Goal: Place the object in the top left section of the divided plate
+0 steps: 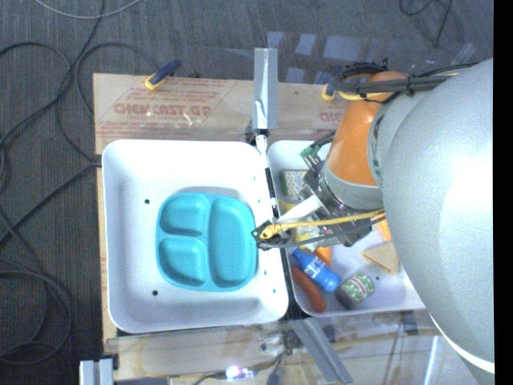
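Note:
A turquoise divided plate (pixel 207 240) lies in the middle of the left white bin (pixel 128 183). It has two small sections on its left side and one long section on its right, and nothing lies in any of them. My gripper (pixel 325 224) hangs over the left part of the right bin (pixel 401 299), just past the wall between the bins, with the grey arm and its orange band (pixel 357 147) covering most of that bin. I see nothing held beneath it.
In the right bin a blue bottle (pixel 316 269), a red-orange sausage-like piece (pixel 309 289), a green patterned can (pixel 356 289) and a tan wedge (pixel 383 256) lie near the front. A patterned box (pixel 293 184) sits at the back left.

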Controlling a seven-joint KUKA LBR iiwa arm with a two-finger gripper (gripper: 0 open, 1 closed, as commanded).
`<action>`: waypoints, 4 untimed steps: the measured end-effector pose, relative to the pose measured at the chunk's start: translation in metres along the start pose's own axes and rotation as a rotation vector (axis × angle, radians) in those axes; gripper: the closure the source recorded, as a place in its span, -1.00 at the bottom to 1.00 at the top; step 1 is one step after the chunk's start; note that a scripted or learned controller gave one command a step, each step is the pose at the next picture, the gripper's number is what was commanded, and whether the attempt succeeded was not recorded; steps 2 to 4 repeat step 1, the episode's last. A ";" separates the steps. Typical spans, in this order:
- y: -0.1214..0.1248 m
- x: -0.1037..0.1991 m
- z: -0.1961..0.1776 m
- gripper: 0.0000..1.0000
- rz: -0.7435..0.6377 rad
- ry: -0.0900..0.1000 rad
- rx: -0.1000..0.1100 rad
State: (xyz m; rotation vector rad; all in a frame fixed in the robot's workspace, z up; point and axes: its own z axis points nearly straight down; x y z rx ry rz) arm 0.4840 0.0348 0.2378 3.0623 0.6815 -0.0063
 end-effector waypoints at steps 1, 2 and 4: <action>-0.079 0.034 0.049 1.00 -0.349 -0.003 0.007; -0.079 0.034 0.049 1.00 -0.349 -0.003 0.007; -0.079 0.034 0.049 1.00 -0.349 -0.003 0.007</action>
